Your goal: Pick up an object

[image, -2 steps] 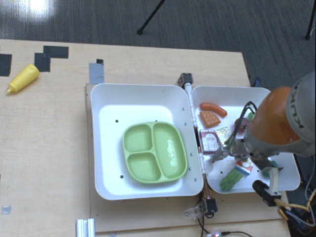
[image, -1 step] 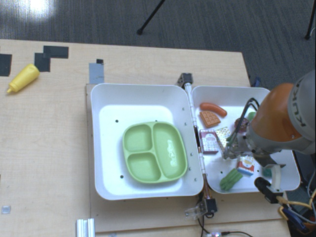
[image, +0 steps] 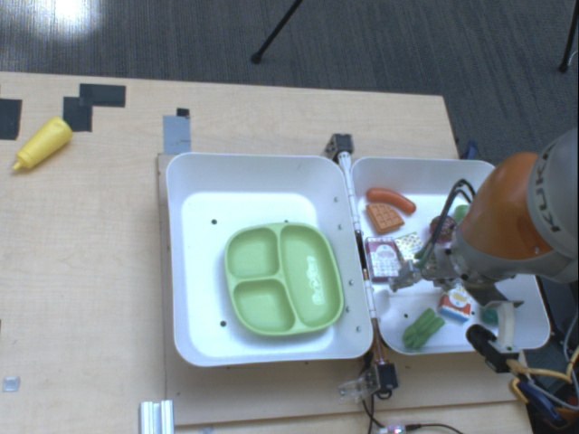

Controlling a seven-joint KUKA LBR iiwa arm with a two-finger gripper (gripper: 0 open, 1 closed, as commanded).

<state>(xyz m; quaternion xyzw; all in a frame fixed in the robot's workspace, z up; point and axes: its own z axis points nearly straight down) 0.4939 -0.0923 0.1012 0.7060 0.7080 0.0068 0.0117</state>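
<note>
The right bin holds several small things: an orange-red sausage, a waffle-like orange piece, a purple-and-white packet, a green vegetable piece and a small red, white and blue packet. My gripper hangs low over the middle of this bin, just right of the purple packet. The arm's wrist hides most of it, and nothing shows between its fingers.
The left bin holds a green divided plate. A yellow bottle-shaped object lies on the bench at far left, near black tape squares. A metal clamp sits between the bins at the far edge.
</note>
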